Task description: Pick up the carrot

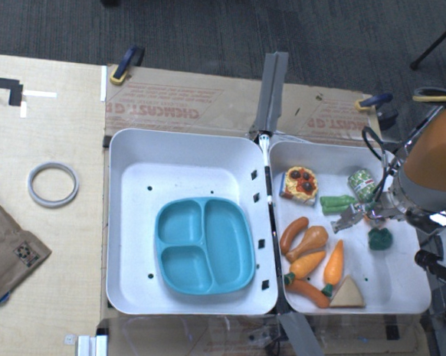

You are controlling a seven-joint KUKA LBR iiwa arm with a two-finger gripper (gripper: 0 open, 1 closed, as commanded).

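Note:
An orange carrot (333, 263) with a green stub at its near end lies upright in the right bin (398, 302), beside a tan wedge (347, 294). A second orange carrot-like piece (307, 264) lies left of it, tilted, with green at its lower left end. My gripper (349, 219) hangs just beyond the first carrot's pointed tip, at the end of the grey arm with its orange band (439, 148). Nothing is visibly held.
The right bin also holds a pizza slice (300, 184), a green pod (336, 203), a leafy green piece (362, 183), a broccoli (380, 239), orange sausage shapes (303, 235) and a red-orange piece (309, 293). The left bin (129, 204) holds a blue divided plate (204, 245).

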